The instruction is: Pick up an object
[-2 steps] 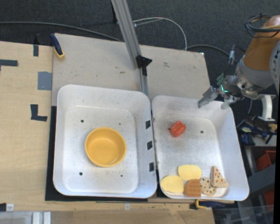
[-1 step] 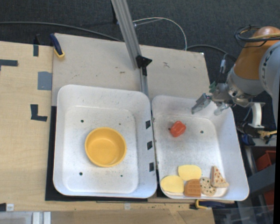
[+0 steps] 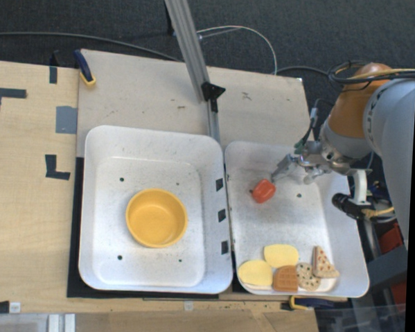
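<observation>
A small red-orange object [image 3: 264, 191] lies in the upper middle of the right bin [image 3: 342, 238]. My gripper [image 3: 295, 167] hovers just to its upper right, above the bin's back part, with its grey fingers spread apart and nothing between them. Along the right bin's front edge sit two yellow rounds [image 3: 280, 255] [image 3: 255, 273], a brown waffle-like square [image 3: 285, 278], a speckled cookie [image 3: 306, 274] and a pale wedge with a reddish edge [image 3: 322, 264]. A yellow bowl [image 3: 156, 217] stands in the left bin [image 3: 103, 163].
A grey metal pole [image 3: 193, 46] slants down from the top to the ridge between the bins. The arm's orange band [image 3: 352, 110] and grey body fill the right side. Black cables run across the back of the bench.
</observation>
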Available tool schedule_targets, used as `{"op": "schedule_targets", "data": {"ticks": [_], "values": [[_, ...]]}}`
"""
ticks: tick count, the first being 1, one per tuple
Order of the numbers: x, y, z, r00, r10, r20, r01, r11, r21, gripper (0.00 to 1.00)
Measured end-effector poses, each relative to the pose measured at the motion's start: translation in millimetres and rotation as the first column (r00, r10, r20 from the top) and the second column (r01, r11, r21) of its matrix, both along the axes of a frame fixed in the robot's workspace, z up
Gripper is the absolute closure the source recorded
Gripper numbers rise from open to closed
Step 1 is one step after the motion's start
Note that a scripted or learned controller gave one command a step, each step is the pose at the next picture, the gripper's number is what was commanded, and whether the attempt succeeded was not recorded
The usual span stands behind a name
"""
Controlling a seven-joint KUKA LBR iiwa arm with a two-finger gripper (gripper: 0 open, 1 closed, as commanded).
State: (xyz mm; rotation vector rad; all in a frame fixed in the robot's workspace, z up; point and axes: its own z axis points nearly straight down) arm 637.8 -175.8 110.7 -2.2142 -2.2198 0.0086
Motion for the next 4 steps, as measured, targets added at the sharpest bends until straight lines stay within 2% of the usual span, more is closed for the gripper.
{"op": "schedule_targets", "data": {"ticks": [1, 2, 3, 4], "values": [[0, 1, -24, 1.0, 0.0, 0.005, 0.0, 1.0, -0.002, 0.0], [0, 2, -12, 1.0, 0.002, 0.006, -0.002, 1.0, -0.002, 1.0], [4, -2, 31, 1.0, -0.001, 0.011, 0.001, 1.0, -0.001, 1.0], [13, 1, 92, 1.0, 0.0, 0.014, 0.0, 1.0, -0.002, 1.0]]}}
